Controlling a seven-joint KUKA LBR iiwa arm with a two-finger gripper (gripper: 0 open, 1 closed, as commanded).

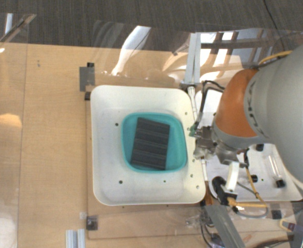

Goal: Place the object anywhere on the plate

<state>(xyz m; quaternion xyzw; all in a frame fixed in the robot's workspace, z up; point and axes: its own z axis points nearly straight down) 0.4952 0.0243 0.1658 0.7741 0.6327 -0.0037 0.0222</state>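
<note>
And there it sits: the dark ribbed block (151,143) lies flat inside the teal plate (127,138), a little tilted, its weight fully on the plate floor, so by my read the placing looks done. The plate rests in the middle of the left white bin (107,185). The arm (275,107) hangs off to the plate's right, over the bin's right rim and the neighbouring bin. The gripper's state, I cannot tell; the block lies well left of the wrist, apart from it.

Dark ribbed block (150,143) flat on teal plate (178,146)
</note>
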